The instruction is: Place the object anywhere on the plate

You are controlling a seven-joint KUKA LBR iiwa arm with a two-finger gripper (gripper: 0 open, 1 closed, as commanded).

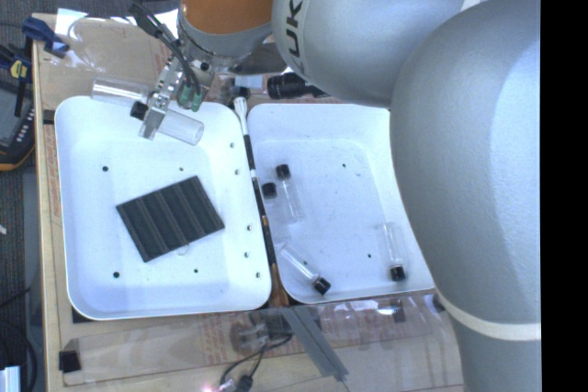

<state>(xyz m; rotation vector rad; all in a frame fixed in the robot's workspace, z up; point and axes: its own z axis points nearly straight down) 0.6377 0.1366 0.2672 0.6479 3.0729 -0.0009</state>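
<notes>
Gripper (158,110) clamped on a clear tube (180,126) over the plate (170,217): light, smooth, slippery, breakable; best held mid-body.

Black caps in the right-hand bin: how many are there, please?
4 black caps: two close together upper left, one lower left, one lower right; the arm may hide others.

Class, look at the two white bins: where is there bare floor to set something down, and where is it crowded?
Left white bin: bare floor all around the dark ribbed rectangular plate, widest along the near edge. Right white bin: clear plastic black-capped vials crowd its left and near parts; its far strip is bare.
</notes>
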